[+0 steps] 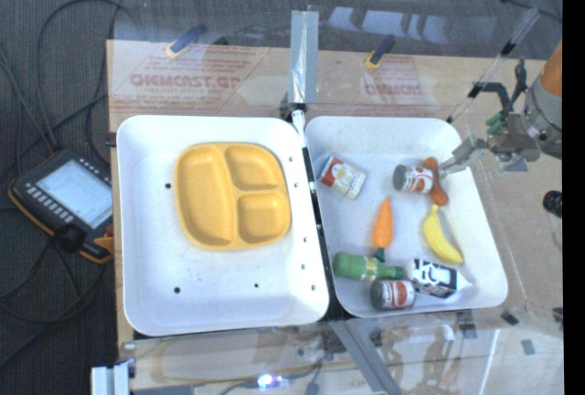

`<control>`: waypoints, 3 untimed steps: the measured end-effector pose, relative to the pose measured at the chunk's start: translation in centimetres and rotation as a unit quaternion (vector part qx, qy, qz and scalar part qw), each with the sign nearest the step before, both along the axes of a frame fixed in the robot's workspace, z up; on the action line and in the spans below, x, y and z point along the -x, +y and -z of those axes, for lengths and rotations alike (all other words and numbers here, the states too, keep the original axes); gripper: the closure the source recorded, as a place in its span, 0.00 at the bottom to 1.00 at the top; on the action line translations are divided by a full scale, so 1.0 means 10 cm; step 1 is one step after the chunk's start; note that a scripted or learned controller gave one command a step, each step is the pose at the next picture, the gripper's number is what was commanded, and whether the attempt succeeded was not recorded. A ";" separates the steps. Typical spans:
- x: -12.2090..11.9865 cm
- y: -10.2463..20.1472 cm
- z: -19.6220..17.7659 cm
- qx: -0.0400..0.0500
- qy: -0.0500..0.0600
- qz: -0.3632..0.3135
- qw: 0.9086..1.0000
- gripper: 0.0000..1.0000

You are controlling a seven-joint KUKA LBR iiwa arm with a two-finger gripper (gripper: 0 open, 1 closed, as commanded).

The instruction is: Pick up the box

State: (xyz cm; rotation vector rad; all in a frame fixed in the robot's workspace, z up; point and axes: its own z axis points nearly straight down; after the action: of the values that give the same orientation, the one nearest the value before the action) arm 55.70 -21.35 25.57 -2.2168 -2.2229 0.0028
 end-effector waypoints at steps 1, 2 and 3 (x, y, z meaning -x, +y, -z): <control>-0.10 0.50 1.09 0.000 0.001 -0.012 1.000 0.00; -0.81 0.23 1.56 -0.005 -0.001 0.086 0.996 0.00; -0.77 0.81 1.27 0.000 0.001 0.104 0.995 0.00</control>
State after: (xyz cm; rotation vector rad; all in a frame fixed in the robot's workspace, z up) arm 63.41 -13.28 12.90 -2.4352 -1.9804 0.0051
